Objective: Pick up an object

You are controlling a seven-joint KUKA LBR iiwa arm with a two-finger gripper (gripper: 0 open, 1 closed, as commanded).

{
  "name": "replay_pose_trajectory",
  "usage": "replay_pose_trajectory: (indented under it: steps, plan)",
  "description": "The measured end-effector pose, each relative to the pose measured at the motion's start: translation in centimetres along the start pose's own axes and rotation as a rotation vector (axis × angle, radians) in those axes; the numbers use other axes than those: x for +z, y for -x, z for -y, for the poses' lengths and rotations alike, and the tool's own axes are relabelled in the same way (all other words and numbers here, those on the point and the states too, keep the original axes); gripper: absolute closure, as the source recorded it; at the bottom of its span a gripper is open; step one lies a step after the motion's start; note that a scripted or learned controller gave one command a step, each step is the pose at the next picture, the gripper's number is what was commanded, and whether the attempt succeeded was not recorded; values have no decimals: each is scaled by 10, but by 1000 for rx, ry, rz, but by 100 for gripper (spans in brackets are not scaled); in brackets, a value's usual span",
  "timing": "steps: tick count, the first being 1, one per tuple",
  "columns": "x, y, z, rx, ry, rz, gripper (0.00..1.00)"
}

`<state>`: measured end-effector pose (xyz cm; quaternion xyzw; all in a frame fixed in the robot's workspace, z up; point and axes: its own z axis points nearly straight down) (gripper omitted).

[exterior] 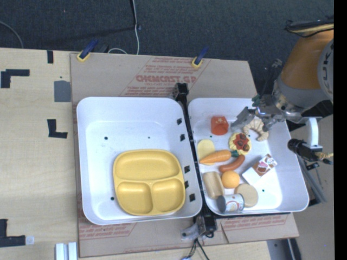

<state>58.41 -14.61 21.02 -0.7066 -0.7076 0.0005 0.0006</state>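
So the gripper (259, 118) is hanging over the far right part of the right bin (287, 196), and its fingers are spread apart, nothing between them. A beige toy (256, 128) lies right under it, but it isn't gripped as far as I can tell.

Using the carrot (216, 157) as the landmark: the red cup (219, 125) sits beyond it, toward the far wall. A small pizza-looking thing (239, 142) is just right of the carrot's far end. A yellow slice (205, 147) touches the carrot on its left. Nearer the camera from the carrot there's an orange ball (230, 179), a tan roll (213, 184), a can (231, 203) and a round cracker (247, 194). Off to the carrot's right is a little carton (261, 167).

The left bin (97, 123) holds a yellow divided tray (148, 181). Both bins sit on cardboard (157, 75) on the tabletop (32, 145).
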Motion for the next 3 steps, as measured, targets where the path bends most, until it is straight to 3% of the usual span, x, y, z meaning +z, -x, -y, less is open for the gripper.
replay_pose_trajectory:
  steps: [1, 2, 3]
  plan:
    - [80, -27, -72, -4, 1, 1, 0]
    - [129, -47, -76, -1, -3, 0, 0]
    - [116, -46, -76, -1, -1, 1, 100]
